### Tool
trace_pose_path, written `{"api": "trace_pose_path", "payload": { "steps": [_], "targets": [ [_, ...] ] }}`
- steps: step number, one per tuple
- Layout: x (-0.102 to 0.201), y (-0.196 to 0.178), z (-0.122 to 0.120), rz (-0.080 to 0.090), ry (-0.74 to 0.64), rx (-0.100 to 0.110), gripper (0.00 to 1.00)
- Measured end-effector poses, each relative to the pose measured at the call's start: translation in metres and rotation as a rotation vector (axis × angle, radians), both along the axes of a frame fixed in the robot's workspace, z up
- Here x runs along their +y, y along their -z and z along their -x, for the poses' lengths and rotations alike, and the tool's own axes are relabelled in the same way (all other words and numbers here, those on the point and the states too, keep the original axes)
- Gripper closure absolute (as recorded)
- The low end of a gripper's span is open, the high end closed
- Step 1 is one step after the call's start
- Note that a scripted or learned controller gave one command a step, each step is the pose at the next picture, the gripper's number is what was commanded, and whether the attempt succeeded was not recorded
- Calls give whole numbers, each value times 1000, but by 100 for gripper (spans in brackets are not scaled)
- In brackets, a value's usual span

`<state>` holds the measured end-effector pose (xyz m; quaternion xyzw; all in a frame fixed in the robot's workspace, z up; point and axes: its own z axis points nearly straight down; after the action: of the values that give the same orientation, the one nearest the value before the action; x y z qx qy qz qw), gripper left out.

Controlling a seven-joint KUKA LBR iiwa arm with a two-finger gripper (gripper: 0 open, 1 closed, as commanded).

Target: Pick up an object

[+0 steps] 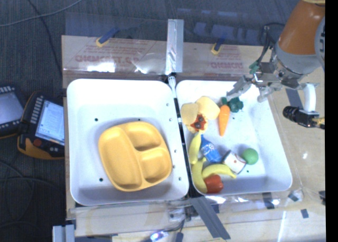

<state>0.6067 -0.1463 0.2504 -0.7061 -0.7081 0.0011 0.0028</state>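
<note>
Camera view shows the gripper [248, 83] hanging over the far edge of the right bin [274, 146], its two fingers spread apart with nothing between them; by my reading this is the approach step, before any grasp. The nearest things are a small dark-green object [234, 103] just below the fingertips and a carrot [224, 120] just beside it; a banana [217, 170] and green ball [250, 156] lie well apart, toward the near wall. The next move likely calls for descending over one object and closing squarely; the left bin [84, 98] holds a yellow tray [135, 154].
</note>
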Motion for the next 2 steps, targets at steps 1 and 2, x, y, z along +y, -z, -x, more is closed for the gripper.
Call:
{"api": "trace_pose_path", "payload": {
  "steps": [1,2],
  "targets": [
    [11,150,-10,3,-209,-16,0],
    [13,143,-11,-4,-210,-13,100]
  ]
}}
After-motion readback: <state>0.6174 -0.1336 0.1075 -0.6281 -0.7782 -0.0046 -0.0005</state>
